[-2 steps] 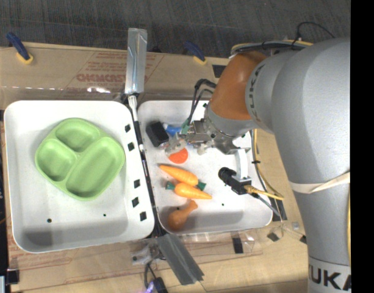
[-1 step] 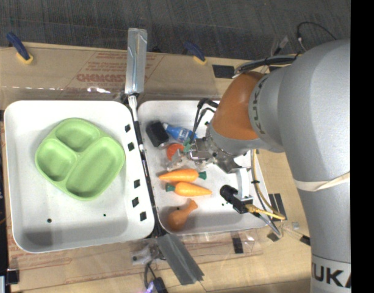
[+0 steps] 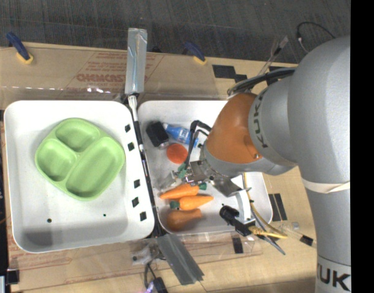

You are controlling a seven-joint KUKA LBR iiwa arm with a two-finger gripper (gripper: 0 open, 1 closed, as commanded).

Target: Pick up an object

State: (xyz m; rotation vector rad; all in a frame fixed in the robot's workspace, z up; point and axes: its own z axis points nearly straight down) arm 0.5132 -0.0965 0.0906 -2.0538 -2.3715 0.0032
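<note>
Glossy green plastic plate (image 3: 80, 158) in smooth white plastic bin (image 3: 28, 224); carrots (image 3: 188, 196) look matt.

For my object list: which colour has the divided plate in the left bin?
Light green plate, clear in the camera view.

Left bin (image 3: 19, 163): holds a green divided plate (image 3: 80, 157), centre-left of the frame.
Right bin (image 3: 174, 107): two carrots (image 3: 188, 196), an orange ball (image 3: 177, 154), a blue bottle (image 3: 176, 132).
Arm (image 3: 284, 127): fills the right, gripper (image 3: 191, 173) low over the carrots.
</note>
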